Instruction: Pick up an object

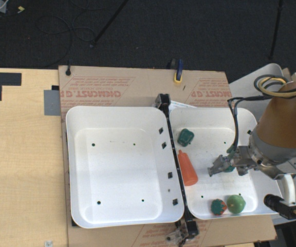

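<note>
White plastic fills the middle of the camera view: two shallow bins side by side on a brown cardboard sheet (137, 86) that covers the worktop (19, 158), the left bin (81, 138) toward centre-left of the frame, the right bin (209, 122) toward centre-right. A black clip strip (169, 158) runs down the seam between them.

In the right bin, an orange bottle-shaped object (187, 169) lies along the left wall, just beside the seam. A small dark green block (185, 136) sits above it, near but apart. In the lower part of that bin, a green and red ball (219, 206) rests touching a light green ball (236, 204).

The grey arm (276, 133) (with its orange band) enters from the right edge of the frame. Its hand (221, 166) hangs over the middle of the right bin, well apart from every object; whether its fingers are spread or pressed together cannot be told. A blue and yellow clamp (178, 71) grips the cardboard's upper edge.
</note>
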